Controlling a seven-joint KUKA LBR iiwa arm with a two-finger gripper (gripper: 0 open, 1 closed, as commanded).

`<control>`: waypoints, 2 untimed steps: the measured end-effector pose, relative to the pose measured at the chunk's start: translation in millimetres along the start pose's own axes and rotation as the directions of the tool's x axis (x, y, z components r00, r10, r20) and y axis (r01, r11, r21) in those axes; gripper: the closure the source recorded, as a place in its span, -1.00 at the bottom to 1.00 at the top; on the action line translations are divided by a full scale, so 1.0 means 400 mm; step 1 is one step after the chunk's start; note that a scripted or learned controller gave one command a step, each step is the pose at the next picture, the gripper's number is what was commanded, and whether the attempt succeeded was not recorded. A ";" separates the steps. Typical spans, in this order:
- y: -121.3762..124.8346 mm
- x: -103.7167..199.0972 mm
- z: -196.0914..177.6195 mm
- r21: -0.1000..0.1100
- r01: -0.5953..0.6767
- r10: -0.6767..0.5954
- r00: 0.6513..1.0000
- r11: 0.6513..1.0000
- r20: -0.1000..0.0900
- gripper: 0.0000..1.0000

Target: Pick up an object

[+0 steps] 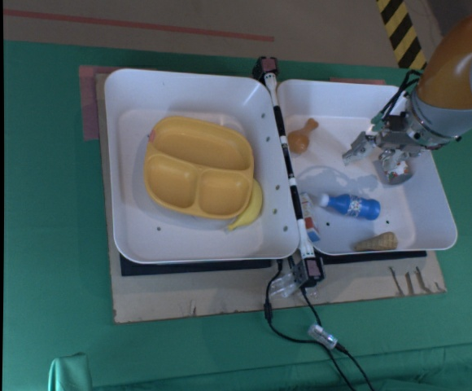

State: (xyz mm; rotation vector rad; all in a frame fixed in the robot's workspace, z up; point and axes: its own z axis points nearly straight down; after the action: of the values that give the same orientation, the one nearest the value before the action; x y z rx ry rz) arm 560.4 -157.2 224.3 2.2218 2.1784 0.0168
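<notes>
Blue bottle (pixel 351 206) lies in the right bin (pixel 431 218); I see my gripper (pixel 380 155) above it, fingers spread, holding nothing.

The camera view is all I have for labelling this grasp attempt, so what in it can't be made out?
- Gripper: small and seen from above; open or shut cannot be judged.
- Banana: mostly hidden under the yellow divided plate.
- Arm: cut off by the right edge.
- Small item by the divider: too small to identify.
</notes>
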 end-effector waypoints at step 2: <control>-0.063 0.053 0.088 0.005 0.013 -0.013 1.000 1.000 -0.004 -1.00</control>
State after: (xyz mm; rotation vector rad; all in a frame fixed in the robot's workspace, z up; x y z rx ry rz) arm 536.8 -136.2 188.0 2.2115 2.1976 0.0160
